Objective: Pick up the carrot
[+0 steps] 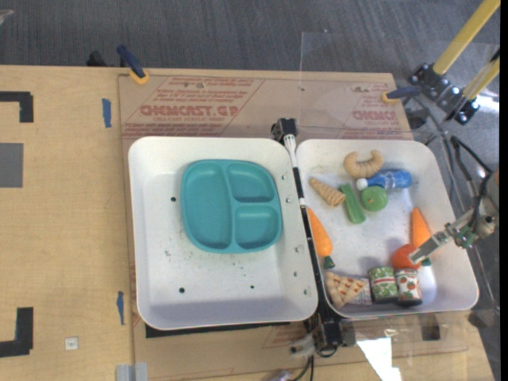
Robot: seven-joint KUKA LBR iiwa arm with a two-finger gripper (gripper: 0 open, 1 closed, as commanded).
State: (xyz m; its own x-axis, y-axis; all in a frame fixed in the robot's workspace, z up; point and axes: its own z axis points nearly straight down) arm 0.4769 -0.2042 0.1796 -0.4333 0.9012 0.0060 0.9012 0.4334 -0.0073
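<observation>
Slim orange carrot (320,235) (green-tipped)

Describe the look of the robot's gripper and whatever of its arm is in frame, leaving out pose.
At the right edge over the right bin, the gripper is a small grey metal assembly with slim fingers and a greenish part near its base. Dark cables loop behind it. The arm itself is mostly out of frame, so its colours cannot be judged.

A wooden bench (63,213) carries a brown cardboard sheet (238,105), on which two white bins (151,236) (452,213) sit side by side.
</observation>
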